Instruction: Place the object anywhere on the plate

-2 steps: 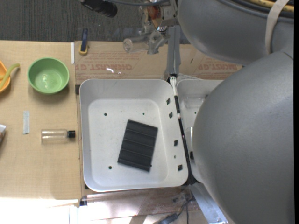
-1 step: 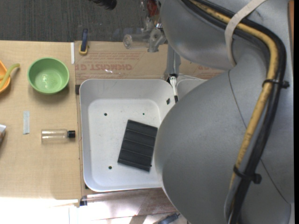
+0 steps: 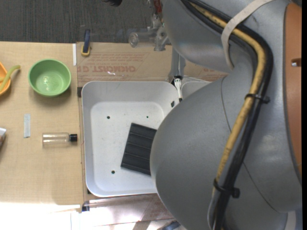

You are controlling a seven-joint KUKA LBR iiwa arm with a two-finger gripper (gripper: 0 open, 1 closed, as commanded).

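Note:
A flat black ribbed rectangular slab lies tilted on the floor of the left white bin, toward its right side. Its right edge passes under the arm. The arm's large grey body fills the right of the view, with a yellow-and-black cable running along it. It covers the bin's right part and almost all of the right bin, of which a corner of rim shows. Whatever lies beneath the arm is hidden.
On the tan bench left of the bins stand a green bowl, a clear bottle with a black cap lying on its side, a small grey strip and an orange object at the edge. Cardboard lies behind the bin.

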